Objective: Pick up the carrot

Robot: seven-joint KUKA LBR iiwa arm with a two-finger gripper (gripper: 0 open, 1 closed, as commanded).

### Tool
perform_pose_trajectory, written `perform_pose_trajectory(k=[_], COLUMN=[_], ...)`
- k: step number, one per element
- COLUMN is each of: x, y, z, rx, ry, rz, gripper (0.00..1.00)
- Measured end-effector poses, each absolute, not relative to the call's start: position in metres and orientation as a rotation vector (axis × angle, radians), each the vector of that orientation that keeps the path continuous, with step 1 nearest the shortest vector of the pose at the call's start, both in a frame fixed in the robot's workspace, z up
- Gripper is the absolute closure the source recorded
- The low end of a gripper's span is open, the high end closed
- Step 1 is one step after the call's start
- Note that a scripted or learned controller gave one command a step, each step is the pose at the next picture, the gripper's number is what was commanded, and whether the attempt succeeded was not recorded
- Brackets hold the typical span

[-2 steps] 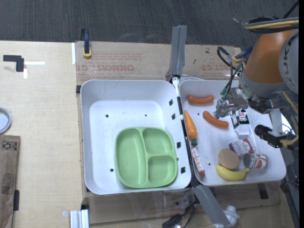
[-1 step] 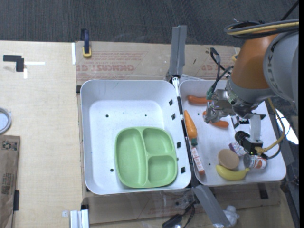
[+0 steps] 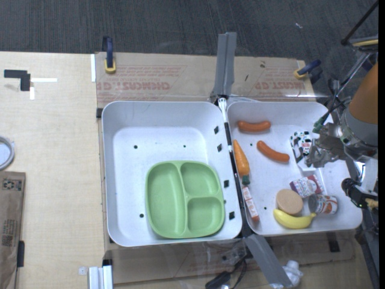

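The carrot [image 3: 241,157] is orange with a green tip. It lies along the left wall of the right bin [image 3: 283,108], pointing toward the back. My gripper [image 3: 314,153] hangs over the right side of that bin, beside a black-and-white item [image 3: 300,142]. It is well to the right of the carrot and apart from it. The grey arm with its orange band [image 3: 367,99] comes in from the right edge.
The right bin also holds two sausages [image 3: 254,125] [image 3: 273,152], a red packet [image 3: 249,202], a banana [image 3: 293,220], a round brown piece [image 3: 289,201] and two small cans [image 3: 305,186] [image 3: 325,205]. A green divided plate [image 3: 185,198] sits in the left bin [image 3: 120,161].
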State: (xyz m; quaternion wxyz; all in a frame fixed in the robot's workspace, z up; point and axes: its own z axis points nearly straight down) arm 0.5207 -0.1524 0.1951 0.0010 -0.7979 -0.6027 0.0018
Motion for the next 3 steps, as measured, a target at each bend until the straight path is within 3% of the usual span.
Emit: perform_pose_trajectory(k=[1, 2, 3], x=[0.501, 0.494, 0.477], y=[-0.111, -0.048, -0.033], z=[0.183, 0.19, 0.19], rx=[-2.799, -2.99, -2.761], ry=[-1.42, -0.963, -1.494], rz=[0.008, 0.009, 0.008], gripper=[1.0, 1.0, 1.0])
